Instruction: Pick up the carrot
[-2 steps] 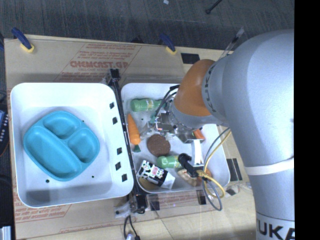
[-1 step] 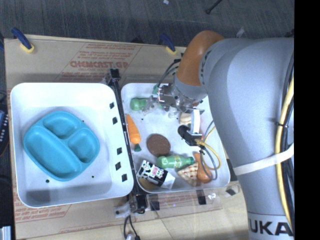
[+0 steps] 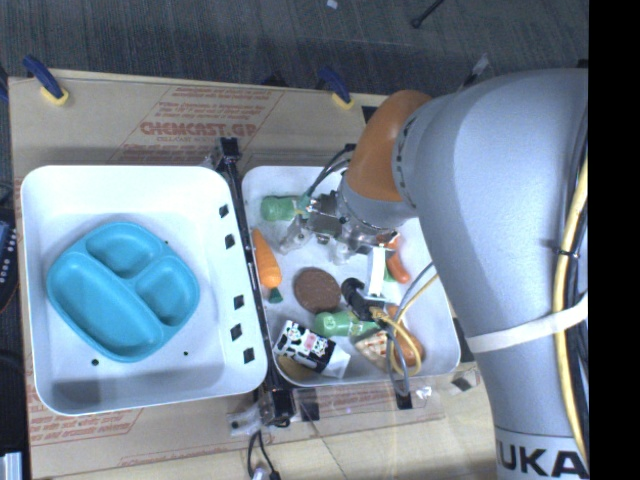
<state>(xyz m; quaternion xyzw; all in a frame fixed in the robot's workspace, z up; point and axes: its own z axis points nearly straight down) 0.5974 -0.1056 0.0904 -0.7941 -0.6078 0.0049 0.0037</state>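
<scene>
The right bin [image 3: 435, 298] is crowded, and the grey arm [image 3: 500, 198] covers much of its right side. The carrot [image 3: 266, 258] lies along the bin's left wall, just beside the divider between the two bins, its green end pointing toward the near edge. Open white floor separates it from the brown round disc [image 3: 317, 288] to its right. The end effector [image 3: 325, 230] hangs over the upper middle of the bin, right of the carrot and apart from it; whether it is apart or together cannot be told. A green item [image 3: 278, 208] sits near the far wall, just left of the end effector. A black-and-white patterned box [image 3: 304, 345] lies at the near edge, with a green bottle-like object [image 3: 340, 322] just right of it. The left bin [image 3: 40, 368] holds a blue divided tray [image 3: 120, 288], with bare white floor around it.
</scene>
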